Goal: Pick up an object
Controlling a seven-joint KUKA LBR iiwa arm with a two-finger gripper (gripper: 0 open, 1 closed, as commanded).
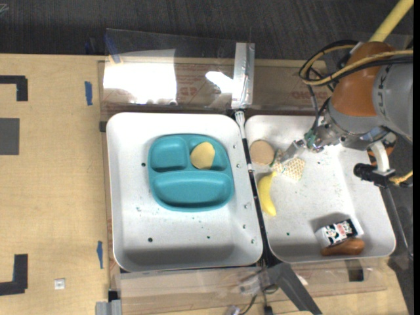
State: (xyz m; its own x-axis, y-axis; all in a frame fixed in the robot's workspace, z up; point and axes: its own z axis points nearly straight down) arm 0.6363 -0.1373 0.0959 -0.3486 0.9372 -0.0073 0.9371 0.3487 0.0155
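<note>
The right bin (367, 195) holds a round tan disc (262, 152) at its upper left, with a yellow banana (266, 195) below it along the left wall. A pale waffle-patterned piece (293, 169) lies just right of the banana's top. At the bin's front right, a black-and-white carton (340, 230) rests against a brown roll (345, 246). My gripper (293, 149) hangs over the bin's upper middle, pointing left. It is just above the waffle piece and right of the tan disc. Nothing is seen held in it.
The left bin (125, 202) carries a teal divided tray (190, 189) with a yellow round fruit (203, 155) in its upper right compartment. A ridge (252, 189) separates the bins. Cables (321, 64) loop above the arm's orange band (354, 90). A clear plastic sheet (170, 77) stands behind the bins.
</note>
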